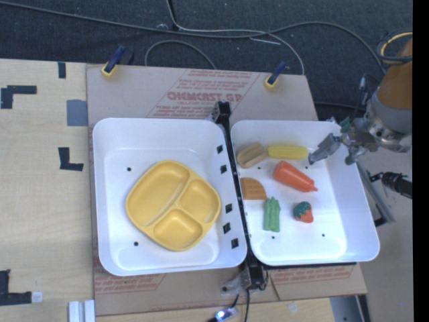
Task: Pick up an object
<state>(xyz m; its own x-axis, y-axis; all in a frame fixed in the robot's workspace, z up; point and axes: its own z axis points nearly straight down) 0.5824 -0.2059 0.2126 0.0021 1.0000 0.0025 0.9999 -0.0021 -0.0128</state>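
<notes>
The gripper (336,151) hangs over the right bin (355,237), its 2 fingers spread apart and holding nothing. The corn cob (287,152) lies just left of it, the carrot (293,176) below-left.

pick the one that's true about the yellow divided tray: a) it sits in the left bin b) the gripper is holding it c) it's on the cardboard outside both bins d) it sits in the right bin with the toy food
a, since the yellow divided tray lies flat in the left bin, while the toy food such as the carrot is in the right bin.
</notes>
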